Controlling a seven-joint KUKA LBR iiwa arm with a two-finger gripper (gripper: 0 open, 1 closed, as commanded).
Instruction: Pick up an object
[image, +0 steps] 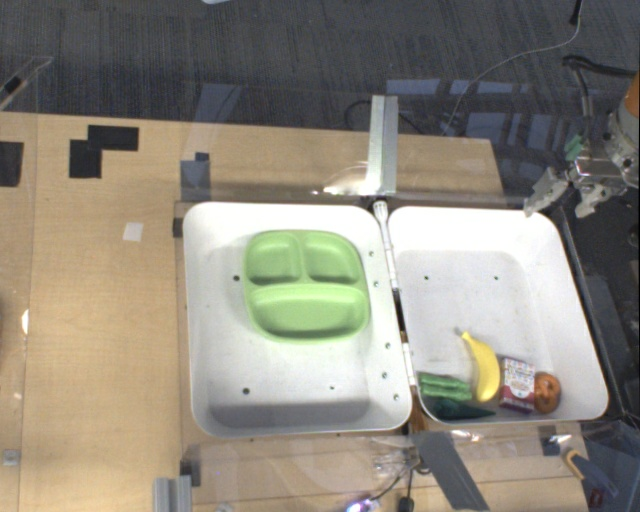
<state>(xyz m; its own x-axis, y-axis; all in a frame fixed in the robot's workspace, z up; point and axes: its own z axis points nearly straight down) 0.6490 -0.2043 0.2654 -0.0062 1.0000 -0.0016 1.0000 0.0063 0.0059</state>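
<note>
The right bin (500, 250) holds a small heap in its near right corner. In the heap are a yellow banana (483, 365), a green pod-like piece (443, 385) with a darker green one (455, 408) below it, a small purple and white packet (517, 382) and a reddish round fruit (546, 392). My gripper (565, 198) hangs beyond the bin's far right corner, well away from the heap. It is open, its two fingers spread with nothing between them.
A light green divided plate (305, 283) lies in the left bin (215, 380). A metal post (384, 150) stands behind the seam between the bins. Cables run over the dark floor at the back right.
</note>
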